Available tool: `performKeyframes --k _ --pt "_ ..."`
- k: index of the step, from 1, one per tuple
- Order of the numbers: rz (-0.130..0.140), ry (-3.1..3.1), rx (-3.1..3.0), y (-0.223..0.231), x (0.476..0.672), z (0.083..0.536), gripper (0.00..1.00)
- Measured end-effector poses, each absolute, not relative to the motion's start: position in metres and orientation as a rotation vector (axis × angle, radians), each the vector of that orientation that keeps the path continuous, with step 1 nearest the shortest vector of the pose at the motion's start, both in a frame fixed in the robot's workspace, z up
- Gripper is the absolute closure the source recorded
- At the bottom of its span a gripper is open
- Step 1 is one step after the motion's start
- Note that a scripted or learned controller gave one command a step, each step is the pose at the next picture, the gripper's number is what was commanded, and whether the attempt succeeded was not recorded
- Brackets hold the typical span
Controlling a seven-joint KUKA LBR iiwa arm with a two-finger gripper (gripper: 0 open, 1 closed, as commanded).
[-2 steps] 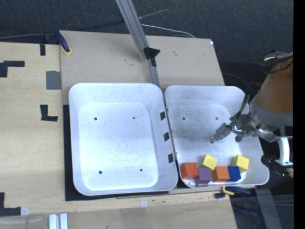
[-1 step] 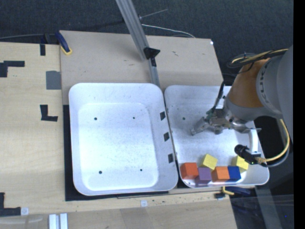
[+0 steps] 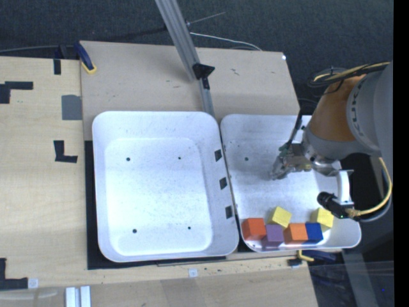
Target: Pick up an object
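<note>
The grey two-finger gripper (image 3: 281, 169) hangs low over the bare middle of the right-hand shallow white plastic bin (image 3: 255, 139), its dark fingers pointing down and to the left. Whether they stand wide or narrow cannot be told from this slant, and no block shows between them. Behind it the grey arm with its orange band (image 3: 332, 114) reaches in from the right, and a black and yellow cable (image 3: 374, 203) loops off the wrist.

The blocks lie well apart from the gripper — all gathered along the near edge of the same bin. An orange-red cube (image 3: 255, 228) sits furthest left, touching a purple cube (image 3: 275, 235) beside it. Next in the row come a second orange cube (image 3: 297, 233) and a blue cube (image 3: 314, 232), pressed side by side. A yellow cube (image 3: 281, 217) rests tilted just behind the purple one, and another yellow cube (image 3: 324, 218) sits near the bin's right rim, just behind the blue one.

The left-hand shallow white plastic bin (image 3: 102, 171) lies just beside the right one, their rims meeting along the middle. Both rest on a pale wooden bench (image 3: 38, 171) marked with pieces of black tape. A slanted grey metal pole (image 3: 176, 24) rises from behind the bins — a black clamp sits part-way down it.
</note>
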State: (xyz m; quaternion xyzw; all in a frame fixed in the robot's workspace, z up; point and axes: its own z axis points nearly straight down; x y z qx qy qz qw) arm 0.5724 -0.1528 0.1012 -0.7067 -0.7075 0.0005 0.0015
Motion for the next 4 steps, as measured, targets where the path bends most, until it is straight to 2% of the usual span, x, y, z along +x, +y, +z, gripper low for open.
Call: performKeyframes --k 1,2,3,4 --pt "0.004 -2.217 -2.222 -0.162 0.531 0.092 1.0" --pt "-0.008 -2.233 -2.219 -0.135 0.593 0.155 1.0" --pt "-0.004 -2.231 -2.215 -0.077 0.612 0.195 1.0" --pt "0.002 -2.227 -2.209 -0.002 0.558 0.191 1.0"
